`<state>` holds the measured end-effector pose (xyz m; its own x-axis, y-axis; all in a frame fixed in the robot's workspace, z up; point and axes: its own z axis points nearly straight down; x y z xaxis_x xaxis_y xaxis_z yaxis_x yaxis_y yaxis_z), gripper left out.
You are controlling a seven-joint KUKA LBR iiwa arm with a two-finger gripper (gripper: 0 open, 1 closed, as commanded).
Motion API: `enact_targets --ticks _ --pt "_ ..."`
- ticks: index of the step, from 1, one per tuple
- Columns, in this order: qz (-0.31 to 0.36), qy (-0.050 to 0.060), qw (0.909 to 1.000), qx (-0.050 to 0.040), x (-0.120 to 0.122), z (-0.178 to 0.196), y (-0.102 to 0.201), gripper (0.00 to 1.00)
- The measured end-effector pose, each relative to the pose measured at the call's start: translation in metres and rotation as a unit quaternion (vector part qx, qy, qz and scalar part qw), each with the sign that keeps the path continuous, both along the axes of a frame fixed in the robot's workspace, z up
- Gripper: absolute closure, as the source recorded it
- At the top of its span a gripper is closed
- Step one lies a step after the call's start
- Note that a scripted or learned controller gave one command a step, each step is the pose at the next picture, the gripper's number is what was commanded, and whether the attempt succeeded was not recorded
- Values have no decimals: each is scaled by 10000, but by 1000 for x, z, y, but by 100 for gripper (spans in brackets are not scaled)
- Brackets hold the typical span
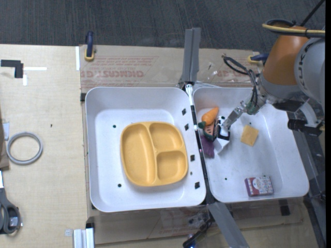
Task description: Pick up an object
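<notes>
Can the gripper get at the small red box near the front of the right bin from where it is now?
Probably yes. The red box lies alone on the right bin's floor, nothing on or against it; the gripper is over by the carrot.

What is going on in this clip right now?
The KUKA arm reaches in from the right, with its end effector down at the left edge of the right bin. It is among a small cluster there: an orange carrot-like piece and a purple item. Whether it has hold of anything cannot be told. A yellow block and a small red packet lie apart in the same bin. The left bin holds a yellow divided plate.
</notes>
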<state>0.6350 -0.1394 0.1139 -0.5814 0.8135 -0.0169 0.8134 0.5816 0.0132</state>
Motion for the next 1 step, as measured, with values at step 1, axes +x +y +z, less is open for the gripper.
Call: enact_targets --ticks 1 --pt "-399 2 9992 -2 -21 -12 -42 0"
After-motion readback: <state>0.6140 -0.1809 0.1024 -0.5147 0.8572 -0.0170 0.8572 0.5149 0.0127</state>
